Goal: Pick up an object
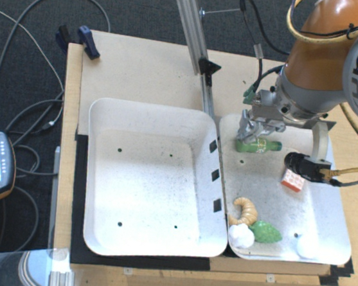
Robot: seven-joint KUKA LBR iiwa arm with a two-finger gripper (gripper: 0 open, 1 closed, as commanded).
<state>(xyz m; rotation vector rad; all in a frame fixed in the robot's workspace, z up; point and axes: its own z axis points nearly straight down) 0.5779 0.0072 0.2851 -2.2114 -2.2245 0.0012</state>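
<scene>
My gripper (255, 133) hangs low over the far left corner of the right bin (325, 215). Directly under it lies a green bottle-shaped object (261, 145) on its side, partly covered by the gripper. Nearer the front of that bin are a small red-and-white block (293, 180), a tan curled object (246, 210), a white ball (240, 237) and a green lumpy object (266, 233). A pale white object (309, 246) rests in the front right corner.
The left bin (99, 162) stands beside the right one, and a raised divider (217, 176) runs between them. A slanted metal pole (192, 27) rises behind the bins. Bare bench board (142, 70) lies at the back.
</scene>
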